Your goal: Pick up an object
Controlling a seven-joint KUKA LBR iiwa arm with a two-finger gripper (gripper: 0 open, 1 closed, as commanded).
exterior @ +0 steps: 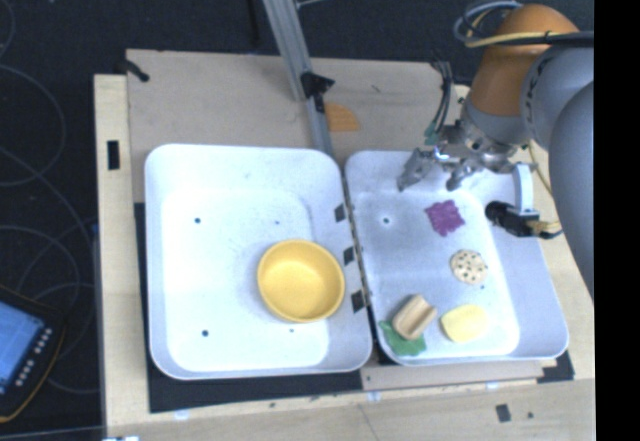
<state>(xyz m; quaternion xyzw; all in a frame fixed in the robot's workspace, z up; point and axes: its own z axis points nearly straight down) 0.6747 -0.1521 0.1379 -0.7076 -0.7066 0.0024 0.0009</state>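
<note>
We find the gripper (432,177) over the far end of the right bin (395,229), carried by the arm (512,79) that enters from the right. Its fingers (409,175) stand apart, with nothing between them. The nearest object is a purple piece (445,218), which lies flat on the bin floor just in front of the gripper and clear of both fingers. Further forward in the same bin we note a speckled cookie (468,267). Along the near wall are a yellow lump (465,323) and a tan block (413,313), and the block rests partly on a green scrap (403,340). The left bin (220,229) holds a yellow bowl (300,281), upright and well apart from the gripper. Both bins sit side by side on the bench (220,99), their inner walls touching.
</note>
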